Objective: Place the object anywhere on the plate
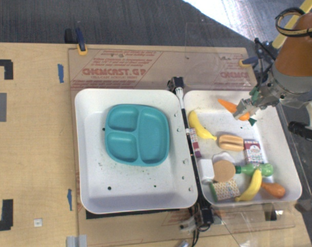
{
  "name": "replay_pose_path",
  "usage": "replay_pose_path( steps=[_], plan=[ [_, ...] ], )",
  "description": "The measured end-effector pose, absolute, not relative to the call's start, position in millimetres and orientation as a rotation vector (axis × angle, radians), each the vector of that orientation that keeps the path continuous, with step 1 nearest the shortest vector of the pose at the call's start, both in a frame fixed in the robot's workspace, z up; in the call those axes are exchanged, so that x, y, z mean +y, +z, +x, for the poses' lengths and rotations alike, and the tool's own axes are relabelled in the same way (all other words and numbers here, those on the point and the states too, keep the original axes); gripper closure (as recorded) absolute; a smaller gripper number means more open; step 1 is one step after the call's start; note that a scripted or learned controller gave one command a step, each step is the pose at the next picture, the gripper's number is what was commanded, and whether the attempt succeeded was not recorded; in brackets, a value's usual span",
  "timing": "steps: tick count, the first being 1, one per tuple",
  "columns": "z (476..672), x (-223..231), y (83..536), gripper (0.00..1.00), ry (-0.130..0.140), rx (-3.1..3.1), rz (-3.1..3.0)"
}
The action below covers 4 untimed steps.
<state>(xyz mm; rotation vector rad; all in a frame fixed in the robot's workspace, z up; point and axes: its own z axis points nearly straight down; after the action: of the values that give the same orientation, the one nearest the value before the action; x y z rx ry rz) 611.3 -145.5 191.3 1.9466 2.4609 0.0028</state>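
Bench, far left: bare wood with black tape marks and blue tape tabs along the near and far edges.
Left bin (pixel 89 189): shallow, white, holding one teal plate (pixel 137 134) with three compartments; nothing lies on the plate.
Clear sheet, far side (pixel 145 68): red lettering printed in mirror image repeats across it; the words cannot be made out with certainty.
Clamps: two, with orange handles, one at the sheet's far left corner (pixel 81 40), one at its far right (pixel 247 62).
Right bin (pixel 292 174): white, crowded with toy food.
Bananas: two, one (pixel 200 127) at the bin's left side, one (pixel 252 185) at the near right.
Hot dog (pixel 231 142): one, mid-bin, just right of the far banana.
Small carton (pixel 253 152): one, red and white; its label is too small to read.
Round tan piece (pixel 224 171): one, near side, atop a patterned wrapper.
Green item (pixel 256 170): one, beside the carton.
Orange pieces: a carrot-like one (pixel 228 105) at the far side, a rounder one (pixel 273 190) in the near right corner.
Gripper (pixel 247 111): low over the bin's far right; whether its fingers are spread or pressed together cannot be told.
Task object: the far orange carrot lies just left of the gripper, touching or nearly so; a second orange bit (pixel 244 116) shows at the fingertips.
Arm (pixel 295 55): grey with orange band, entering from the right.
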Motion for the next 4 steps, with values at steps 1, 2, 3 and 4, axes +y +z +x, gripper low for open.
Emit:
replay_pose_path(
  steps=[1, 2, 3, 4],
  plan=[
    [611.3, -146, 191, 0.0, 0.003, 2.461, 1.947],
    [613.4, -145, 203, 1.0, 0.008, 2.456, 1.939],
    [582.9, -75, 216, 1.0, 0.003, 2.365, 2.074],
    [517.1, 5, 183, 1.0, -0.008, 2.086, 2.362]
  ],
)
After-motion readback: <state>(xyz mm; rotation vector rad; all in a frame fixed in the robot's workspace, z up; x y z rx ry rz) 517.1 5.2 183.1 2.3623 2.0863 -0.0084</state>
